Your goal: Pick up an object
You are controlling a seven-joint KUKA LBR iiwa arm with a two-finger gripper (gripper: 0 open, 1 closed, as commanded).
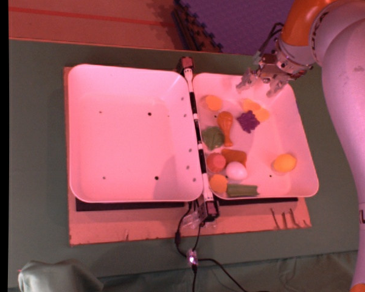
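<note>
The end effector [263,85] hangs over the far edge of the right bin [298,132], its fingers spread apart with nothing between them. Just below it in the bin lie a yellow-orange toy piece [256,109] and purple grapes [248,121]. An orange ball [213,102] sits off to its left near the divider. Further toward the near side are a drumstick [225,126], a white egg [236,171] and a lemon [284,162]. The left bin [134,132] lies alongside on the tabletop [36,132].

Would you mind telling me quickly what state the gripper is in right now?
Gripper: open, nothing between its fingers, poised over the far edge of the right bin.
</note>
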